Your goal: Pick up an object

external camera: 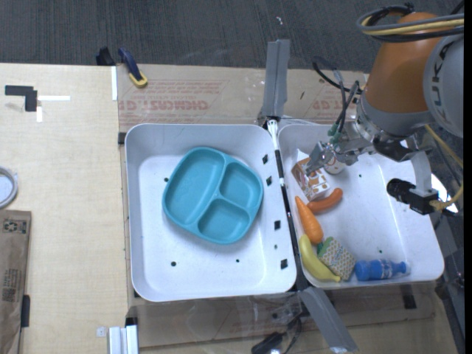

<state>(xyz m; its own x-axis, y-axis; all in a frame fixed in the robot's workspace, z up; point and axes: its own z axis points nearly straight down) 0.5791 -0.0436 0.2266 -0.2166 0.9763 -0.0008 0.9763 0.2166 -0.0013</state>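
No pick is confirmed. The gripper (322,158) sits low in the right bin (413,234), right of centre frame, its tip at the small carton (310,181). Whether the carton is grasped cannot be told. The arm (402,72) reaches down from the upper right, wrist tilted left. Lift remains.

One blue plate (213,195), two carrots (311,223), one banana (315,262), one bottle (380,270)
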